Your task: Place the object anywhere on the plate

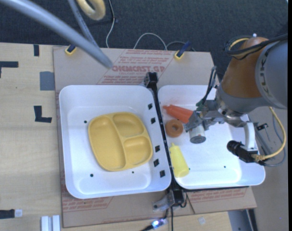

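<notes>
White right bin (242,174), gripper (197,134) above it

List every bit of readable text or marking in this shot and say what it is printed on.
"CHEMCAST GP", red print, partly blurred, on the brown board behind the two white bins.
A line of smaller red print above it on the same board: too small and blurred to read.
No readable text on the yellow plate or the toys.

text: red print, seemingly "CHEMCAST GP" | on: cardboard sheet (136,64) beneath bins | legibility: partly hidden, blurred
</notes>
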You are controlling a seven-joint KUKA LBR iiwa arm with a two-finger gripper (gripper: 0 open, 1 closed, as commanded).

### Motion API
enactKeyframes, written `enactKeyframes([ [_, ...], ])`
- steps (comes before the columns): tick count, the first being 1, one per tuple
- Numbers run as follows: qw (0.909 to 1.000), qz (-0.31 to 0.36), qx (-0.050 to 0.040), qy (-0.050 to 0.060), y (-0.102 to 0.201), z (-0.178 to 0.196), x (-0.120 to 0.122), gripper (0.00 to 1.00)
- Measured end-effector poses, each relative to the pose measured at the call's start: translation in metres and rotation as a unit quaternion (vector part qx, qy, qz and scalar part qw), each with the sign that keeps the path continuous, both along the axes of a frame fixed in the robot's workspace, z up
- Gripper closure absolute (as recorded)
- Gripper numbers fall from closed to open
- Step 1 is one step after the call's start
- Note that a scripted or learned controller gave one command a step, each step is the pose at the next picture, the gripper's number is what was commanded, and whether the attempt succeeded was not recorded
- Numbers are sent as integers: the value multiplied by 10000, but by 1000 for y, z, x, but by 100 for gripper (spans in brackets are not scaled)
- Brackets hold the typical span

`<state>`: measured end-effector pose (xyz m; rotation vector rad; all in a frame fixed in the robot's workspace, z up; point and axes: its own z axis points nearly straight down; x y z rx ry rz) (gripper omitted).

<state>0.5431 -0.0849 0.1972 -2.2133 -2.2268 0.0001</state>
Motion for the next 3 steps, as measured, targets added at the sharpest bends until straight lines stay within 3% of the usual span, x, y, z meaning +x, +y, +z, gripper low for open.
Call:
enactKeyframes([
  [3,10000,10,1,3,160,6,12,100],
])
